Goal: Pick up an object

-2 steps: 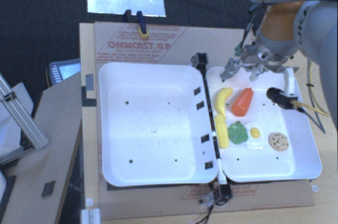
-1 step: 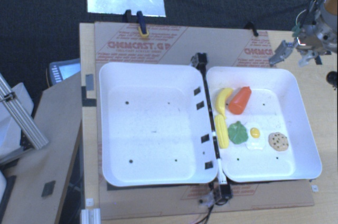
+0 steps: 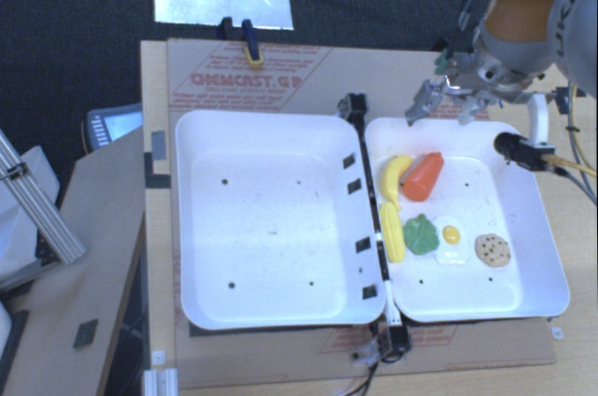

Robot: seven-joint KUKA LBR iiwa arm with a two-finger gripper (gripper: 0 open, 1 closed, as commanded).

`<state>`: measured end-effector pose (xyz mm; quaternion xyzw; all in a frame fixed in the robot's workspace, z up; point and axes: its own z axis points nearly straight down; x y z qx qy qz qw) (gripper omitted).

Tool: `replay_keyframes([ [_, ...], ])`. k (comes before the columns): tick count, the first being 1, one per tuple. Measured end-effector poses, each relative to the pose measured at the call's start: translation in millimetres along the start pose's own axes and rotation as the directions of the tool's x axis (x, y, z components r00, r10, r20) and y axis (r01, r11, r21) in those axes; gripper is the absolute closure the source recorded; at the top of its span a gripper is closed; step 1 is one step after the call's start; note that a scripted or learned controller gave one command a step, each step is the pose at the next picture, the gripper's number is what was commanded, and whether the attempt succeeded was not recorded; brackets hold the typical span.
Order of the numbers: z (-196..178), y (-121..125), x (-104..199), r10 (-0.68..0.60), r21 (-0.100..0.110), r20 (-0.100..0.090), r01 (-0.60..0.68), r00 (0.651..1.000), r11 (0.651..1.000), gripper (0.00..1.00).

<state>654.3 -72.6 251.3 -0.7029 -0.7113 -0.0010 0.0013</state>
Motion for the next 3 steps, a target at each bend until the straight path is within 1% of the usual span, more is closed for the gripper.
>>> replay_keyframes([
  [1, 71.5, 10.7, 45.1, 0.003, 0.004, 0.001, -0.003, 1.000, 1.000, 0.00],
  [2, 29.7, -3.3, 78.9, 0.004, -0.006, 0.002, -0.004, 1.000, 1.000, 0.00],
  [3, 20.3, -2.7, 76.6, 0.006, -0.006, 0.002, -0.006, 1.000, 1.000, 1.00],
])
